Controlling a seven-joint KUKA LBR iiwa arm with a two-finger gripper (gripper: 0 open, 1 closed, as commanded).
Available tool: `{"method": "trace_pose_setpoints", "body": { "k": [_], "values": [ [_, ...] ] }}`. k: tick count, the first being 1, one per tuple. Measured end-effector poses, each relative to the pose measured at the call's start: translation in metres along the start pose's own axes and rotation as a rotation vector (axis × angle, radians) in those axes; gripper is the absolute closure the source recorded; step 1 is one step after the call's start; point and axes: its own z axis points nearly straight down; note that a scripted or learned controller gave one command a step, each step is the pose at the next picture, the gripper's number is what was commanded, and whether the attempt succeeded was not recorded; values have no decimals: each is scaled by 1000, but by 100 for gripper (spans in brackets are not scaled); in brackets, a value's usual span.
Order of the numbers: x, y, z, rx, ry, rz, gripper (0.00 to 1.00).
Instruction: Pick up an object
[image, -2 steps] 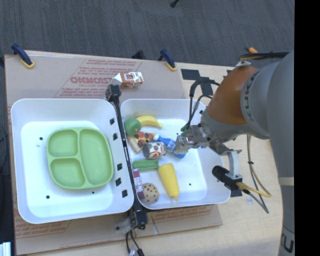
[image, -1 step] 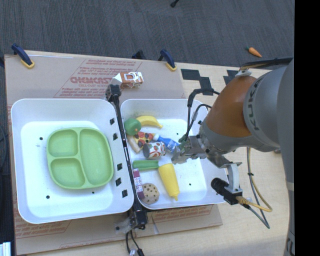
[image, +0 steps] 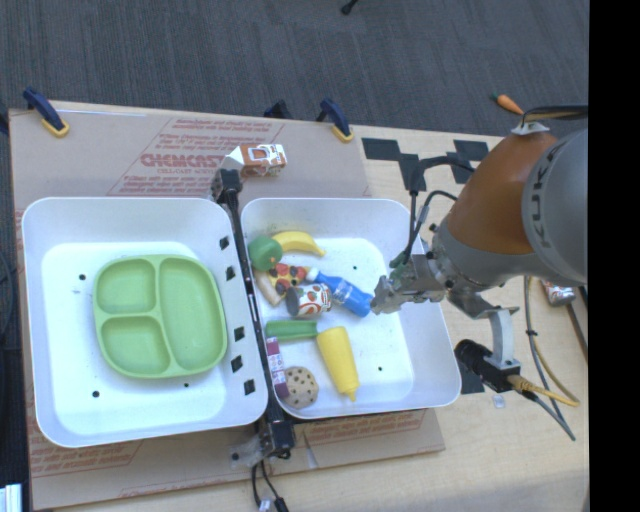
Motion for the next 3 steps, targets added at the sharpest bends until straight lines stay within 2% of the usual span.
{"method": "trace_pose_setpoints", "body": {
  "k": [1, 3],
  "values": [
    [0, 0, 0, 0, 0, 0, 0],
    [0, 0, 0, 0, 0, 0, 0]
  ]
}}
